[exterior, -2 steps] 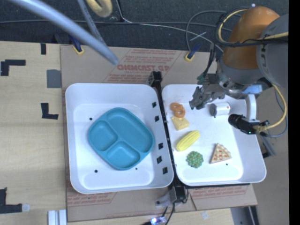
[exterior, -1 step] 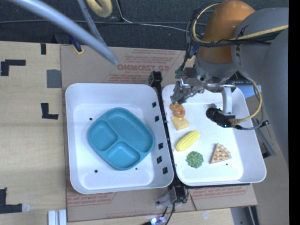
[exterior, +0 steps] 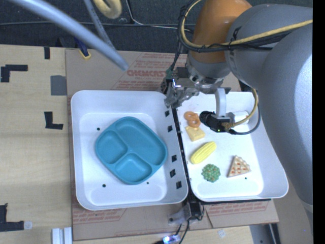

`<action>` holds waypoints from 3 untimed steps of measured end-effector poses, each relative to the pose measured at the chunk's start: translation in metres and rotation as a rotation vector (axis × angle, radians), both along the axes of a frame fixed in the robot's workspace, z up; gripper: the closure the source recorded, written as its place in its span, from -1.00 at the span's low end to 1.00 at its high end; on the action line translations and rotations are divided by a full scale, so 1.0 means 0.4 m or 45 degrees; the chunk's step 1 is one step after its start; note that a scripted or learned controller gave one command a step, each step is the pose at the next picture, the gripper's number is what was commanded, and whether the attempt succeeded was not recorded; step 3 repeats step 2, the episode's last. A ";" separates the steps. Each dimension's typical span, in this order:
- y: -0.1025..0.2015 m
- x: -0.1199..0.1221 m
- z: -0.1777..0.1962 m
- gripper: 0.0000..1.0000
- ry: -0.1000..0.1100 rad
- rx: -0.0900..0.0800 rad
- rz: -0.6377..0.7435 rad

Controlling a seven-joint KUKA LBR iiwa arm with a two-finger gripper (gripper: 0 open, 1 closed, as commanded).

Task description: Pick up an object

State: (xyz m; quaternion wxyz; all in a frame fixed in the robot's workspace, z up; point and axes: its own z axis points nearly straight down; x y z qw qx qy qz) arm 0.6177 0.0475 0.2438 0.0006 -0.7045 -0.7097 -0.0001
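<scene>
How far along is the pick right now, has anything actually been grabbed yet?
Done: nothing looks lifted. The pretzel, cheese wedge, corn cob, broccoli and pizza slice all lie on the right bin floor; the blue divided plate sits in the left bin.
In hand: the gripper is low at the far end of the wall between the bins, nothing visible between its fingers.
Left: the grasp and the lift.

Open floor in the right bin's near half; crowded along the divider.

The arm [exterior: 264, 50] covers the right bin's [exterior: 269, 184] far side. The pretzel [exterior: 191, 118], cheese wedge [exterior: 195, 132], corn cob [exterior: 202, 152] and broccoli [exterior: 210, 173] line the shared wall, the pizza slice [exterior: 238, 166] just beside them. In the left bin [exterior: 81, 136], the blue tray [exterior: 130, 150] takes the centre, leaving bare margins.
</scene>
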 end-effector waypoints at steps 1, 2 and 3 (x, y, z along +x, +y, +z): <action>0.128 0.007 0.001 1.00 0.001 0.000 -0.001; 0.120 0.007 0.001 -1.00 0.001 -0.003 -0.006; 0.120 0.007 0.001 -1.00 0.001 -0.003 -0.006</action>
